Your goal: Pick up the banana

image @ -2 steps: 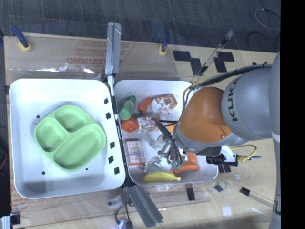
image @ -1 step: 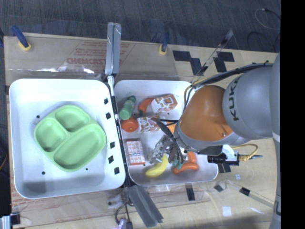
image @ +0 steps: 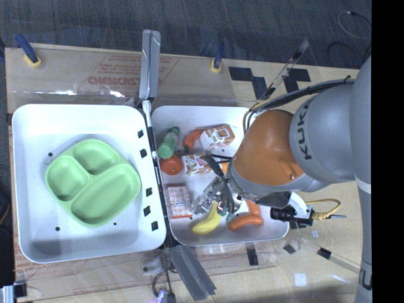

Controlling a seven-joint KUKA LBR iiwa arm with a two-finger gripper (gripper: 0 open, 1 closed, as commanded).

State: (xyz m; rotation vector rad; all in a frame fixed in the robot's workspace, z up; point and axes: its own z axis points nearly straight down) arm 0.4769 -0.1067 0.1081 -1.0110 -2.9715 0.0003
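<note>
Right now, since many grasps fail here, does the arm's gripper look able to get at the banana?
Probably yes. The gripper hangs right over the banana in the right bin; its top is bare, though an orange carrot-like toy crowds it.

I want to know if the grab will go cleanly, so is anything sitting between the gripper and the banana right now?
Nothing visible does. The gripper is right at the upper end of the banana in the right bin. An orange carrot-like piece lies close beside the banana, crowding it.
</note>
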